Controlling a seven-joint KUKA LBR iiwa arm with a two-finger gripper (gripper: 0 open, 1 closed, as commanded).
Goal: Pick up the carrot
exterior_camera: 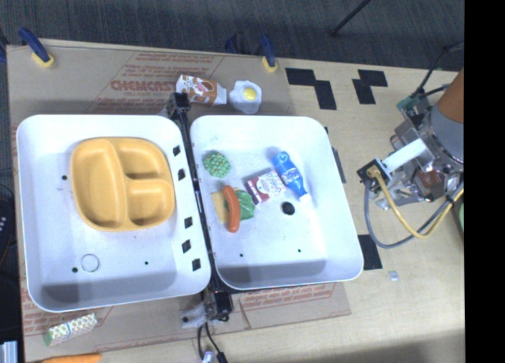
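I can see just a bit of the grey arm with the orange band [442,129] at the right side, where the picture cuts it off. Its gripper end is a jumble of wires and metal, and I cannot make out the fingers. An orange thing [67,358] at the bottom left is cut off too. The small red and white packet [265,186] has print too tiny to read.

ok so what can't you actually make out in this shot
- Claw: a tangle of parts and cables at the camera view's right; whether it is open or shut can't be told.
- Carrot: lies partly over something green; where one ends and the other starts is too small to tell.
- Orange item: cut off by the bottom edge.
- Red packet: print too small to read.
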